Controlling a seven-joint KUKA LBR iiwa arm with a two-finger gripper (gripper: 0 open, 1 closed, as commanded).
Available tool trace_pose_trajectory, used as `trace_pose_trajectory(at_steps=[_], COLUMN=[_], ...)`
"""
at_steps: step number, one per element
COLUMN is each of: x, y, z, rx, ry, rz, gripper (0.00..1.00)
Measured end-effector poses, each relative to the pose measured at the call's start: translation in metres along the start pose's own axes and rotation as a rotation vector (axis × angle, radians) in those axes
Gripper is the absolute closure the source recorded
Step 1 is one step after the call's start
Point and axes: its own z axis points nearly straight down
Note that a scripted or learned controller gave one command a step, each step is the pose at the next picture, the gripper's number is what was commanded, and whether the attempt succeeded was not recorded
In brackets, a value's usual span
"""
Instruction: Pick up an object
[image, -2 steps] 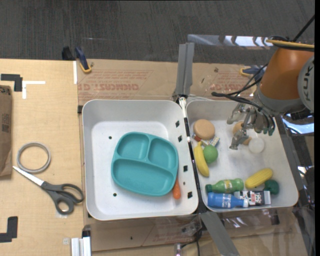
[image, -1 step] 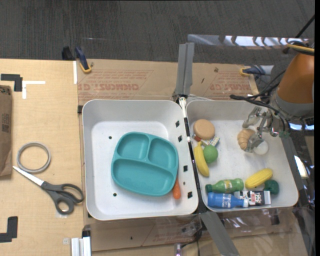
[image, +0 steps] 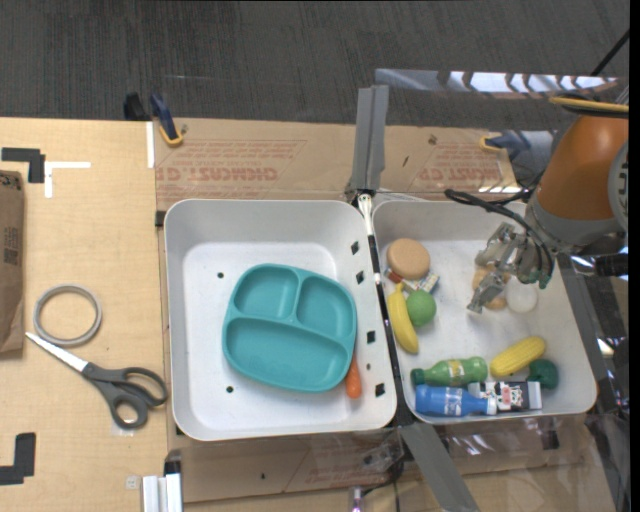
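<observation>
My gripper (image: 492, 280) hangs over the right bin (image: 575, 330), in its upper right part. It looks open, with nothing between its fingers. A small white object (image: 523, 298) lies just to its right. A round burger bun (image: 409, 259) sits left of the gripper, with a green ball (image: 421, 308) and a yellow banana (image: 402, 320) below it. Near the bin's front lie a corn cob (image: 518, 354), a green bottle (image: 452, 373), a blue bottle (image: 468, 400) and a dark green piece (image: 544, 373).
The left bin (image: 190, 300) holds a teal divided plate (image: 290, 327) and a small orange carrot (image: 353, 381) by its right wall. On the bench to the left lie scissors (image: 112, 381) and a tape roll (image: 67, 313).
</observation>
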Motion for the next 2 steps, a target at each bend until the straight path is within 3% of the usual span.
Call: trace_pose_trajectory(at_steps=[1, 2], x=[0.002, 0.029], y=[0.053, 0.038], z=[0.000, 0.001], rx=[-0.001, 0.001], ry=[-0.001, 0.002], rz=[0.002, 0.211], gripper=[0.00, 0.00])
